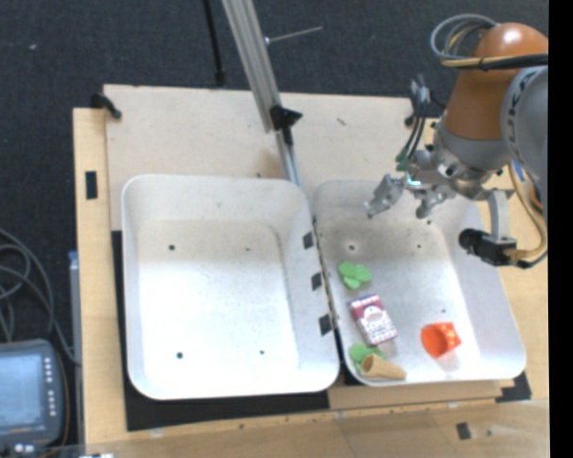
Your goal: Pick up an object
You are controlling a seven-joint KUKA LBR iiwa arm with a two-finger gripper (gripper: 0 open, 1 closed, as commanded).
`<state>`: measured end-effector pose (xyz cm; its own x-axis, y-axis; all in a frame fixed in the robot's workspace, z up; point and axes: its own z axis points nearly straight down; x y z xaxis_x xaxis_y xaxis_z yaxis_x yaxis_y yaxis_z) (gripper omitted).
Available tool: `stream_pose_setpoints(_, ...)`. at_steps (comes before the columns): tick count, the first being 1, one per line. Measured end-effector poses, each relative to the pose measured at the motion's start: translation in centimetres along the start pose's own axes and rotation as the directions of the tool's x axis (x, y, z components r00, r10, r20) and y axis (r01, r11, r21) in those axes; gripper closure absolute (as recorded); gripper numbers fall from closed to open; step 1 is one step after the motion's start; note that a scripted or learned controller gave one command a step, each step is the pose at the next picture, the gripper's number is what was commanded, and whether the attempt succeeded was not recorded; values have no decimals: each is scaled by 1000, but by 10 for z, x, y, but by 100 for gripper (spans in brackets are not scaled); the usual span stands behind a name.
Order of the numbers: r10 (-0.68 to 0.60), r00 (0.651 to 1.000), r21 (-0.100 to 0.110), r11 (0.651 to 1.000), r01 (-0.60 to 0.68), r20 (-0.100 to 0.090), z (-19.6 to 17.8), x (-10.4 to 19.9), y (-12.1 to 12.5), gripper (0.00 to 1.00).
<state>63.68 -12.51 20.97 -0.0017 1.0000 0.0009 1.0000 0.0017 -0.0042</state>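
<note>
My gripper hangs over the far end of the right bin, its two fingers spread open with nothing between them. Below it in that bin lie a green toy piece, a red and white carton, an orange cup and a tan cone with a green end. All four lie in the near half of the bin, well apart from the gripper.
The left bin sits beside the right one, sharing a raised edge. A slanted metal pole rises from the bench behind the bins. Cables loop at the arm's wrist on the right.
</note>
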Motion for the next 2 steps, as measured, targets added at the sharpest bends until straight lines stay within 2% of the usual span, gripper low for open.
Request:
stream_pose_setpoints(1, -1, 1000, -5, 1000, 1, 1, -3, 0, 1, 0)
stream_pose_setpoints(2, 3, 1000, 0, 1000, -3, 3, 52, 3, -9, 0)
